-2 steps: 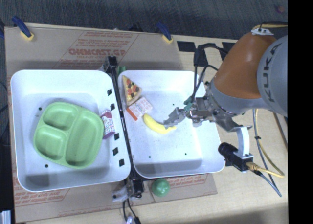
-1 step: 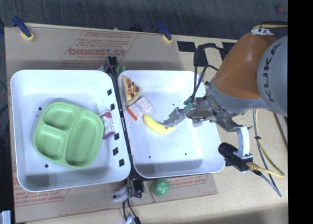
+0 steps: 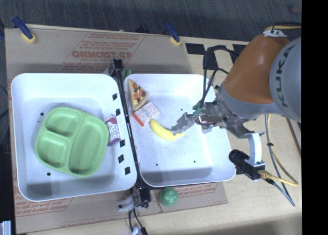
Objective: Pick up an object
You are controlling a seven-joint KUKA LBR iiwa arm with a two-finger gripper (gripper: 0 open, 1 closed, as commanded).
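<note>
A yellow banana [image 3: 163, 131] lies in the middle of the right bin [image 3: 205, 172]. My gripper [image 3: 182, 123] reaches in from the right, its fingertips right at the banana's right end, touching or just above it. A pizza-slice toy [image 3: 136, 93] and a small red-and-white packet [image 3: 147, 112] lie at the bin's upper left. In the left bin [image 3: 25, 100] sits a green divided plate [image 3: 70, 140], with a small purple-and-white wrapper [image 3: 113, 129] at its right edge.
A green ball [image 3: 167, 196] rests on the cardboard outside the bins, below the right bin's front edge. Black clips run along the seam between the bins. The arm's body and cables hang over the right bin's right side.
</note>
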